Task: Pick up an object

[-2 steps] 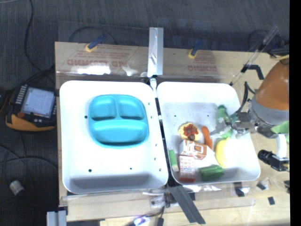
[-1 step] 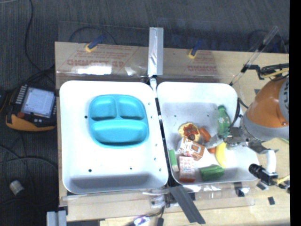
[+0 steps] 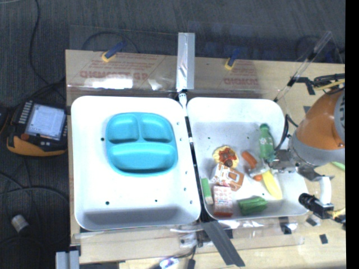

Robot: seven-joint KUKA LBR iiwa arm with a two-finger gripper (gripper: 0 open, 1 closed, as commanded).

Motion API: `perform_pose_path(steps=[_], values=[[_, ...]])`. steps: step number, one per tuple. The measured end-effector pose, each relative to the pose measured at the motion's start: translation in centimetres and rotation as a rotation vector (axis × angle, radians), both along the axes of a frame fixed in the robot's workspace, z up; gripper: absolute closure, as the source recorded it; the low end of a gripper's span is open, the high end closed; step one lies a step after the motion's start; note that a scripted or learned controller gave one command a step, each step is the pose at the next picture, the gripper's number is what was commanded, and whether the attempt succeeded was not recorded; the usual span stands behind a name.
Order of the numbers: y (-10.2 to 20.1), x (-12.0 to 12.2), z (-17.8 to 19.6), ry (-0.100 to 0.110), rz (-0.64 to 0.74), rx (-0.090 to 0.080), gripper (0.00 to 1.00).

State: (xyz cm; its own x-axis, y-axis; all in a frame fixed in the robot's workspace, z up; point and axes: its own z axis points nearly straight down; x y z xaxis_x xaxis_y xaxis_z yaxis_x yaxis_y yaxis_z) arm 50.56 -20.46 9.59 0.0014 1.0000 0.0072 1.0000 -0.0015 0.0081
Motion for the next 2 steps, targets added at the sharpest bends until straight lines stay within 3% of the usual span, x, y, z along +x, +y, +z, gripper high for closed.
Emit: perform_pose_path(steps=[1, 2], values=[[2.2, -2.0, 12.6, 0.011, 0.255, -0.006, 1.00], [6.8, 8.0, 15.3, 0.015, 0.031, -0.008, 1.00]])
